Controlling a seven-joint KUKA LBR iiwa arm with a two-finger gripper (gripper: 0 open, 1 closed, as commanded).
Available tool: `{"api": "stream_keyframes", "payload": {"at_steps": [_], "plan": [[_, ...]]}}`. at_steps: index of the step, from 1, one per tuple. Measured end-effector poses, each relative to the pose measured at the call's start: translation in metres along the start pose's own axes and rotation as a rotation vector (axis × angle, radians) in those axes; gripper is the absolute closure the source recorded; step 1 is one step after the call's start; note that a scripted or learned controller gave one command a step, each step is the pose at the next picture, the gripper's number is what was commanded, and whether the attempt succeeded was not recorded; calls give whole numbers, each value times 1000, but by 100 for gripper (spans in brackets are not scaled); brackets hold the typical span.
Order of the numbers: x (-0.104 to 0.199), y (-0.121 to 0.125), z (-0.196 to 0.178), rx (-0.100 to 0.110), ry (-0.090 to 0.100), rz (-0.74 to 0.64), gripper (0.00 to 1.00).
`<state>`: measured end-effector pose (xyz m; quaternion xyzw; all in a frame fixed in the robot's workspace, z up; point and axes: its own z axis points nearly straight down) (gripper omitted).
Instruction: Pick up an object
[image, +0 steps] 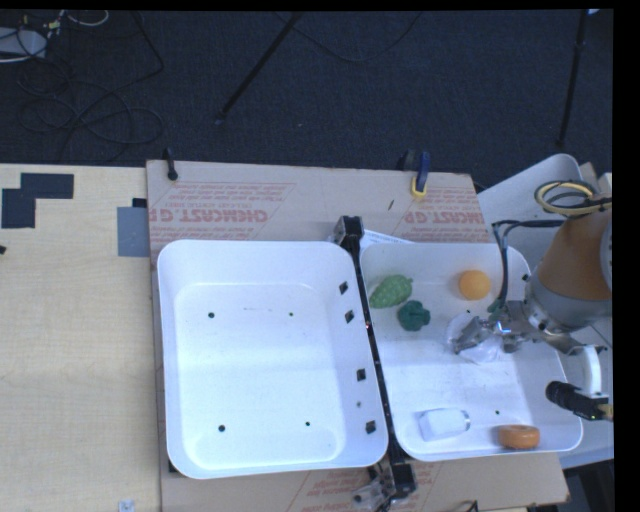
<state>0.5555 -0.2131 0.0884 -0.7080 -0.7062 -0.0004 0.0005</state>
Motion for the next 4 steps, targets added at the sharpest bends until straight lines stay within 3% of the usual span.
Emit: {"api": "stream_keyframes", "payload": {"at_steps": [4], "plan": [[0,0,0,0,0,0,0]]}}
